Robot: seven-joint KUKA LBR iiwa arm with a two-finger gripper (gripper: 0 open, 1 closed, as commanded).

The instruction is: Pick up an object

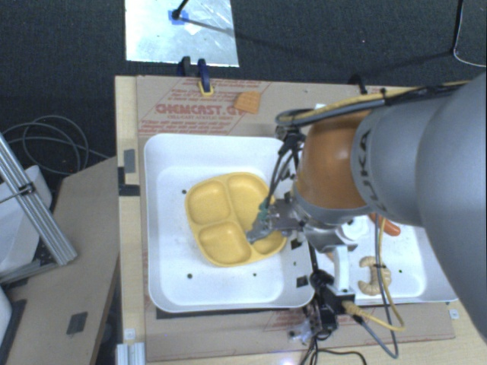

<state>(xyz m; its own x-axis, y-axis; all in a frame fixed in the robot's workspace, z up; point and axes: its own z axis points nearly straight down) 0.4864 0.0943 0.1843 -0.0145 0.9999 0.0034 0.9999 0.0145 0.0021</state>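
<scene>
Gripper (262,225) sits at the right rim of the yellow divided plate (221,215) in the left bin (163,280); we cannot tell its state. Light, stiff, slick plastic; we'd pinch the rim.

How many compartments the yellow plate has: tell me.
3 visible: two upper ones side by side and one lower on the yellow plate in the left bin; the gripper covers its right edge.

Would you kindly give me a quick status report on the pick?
Gripper low over yellow divided plate, at its right edge. Plate flat in left bin. Nothing seen held. Arm covers most of right bin.
</scene>
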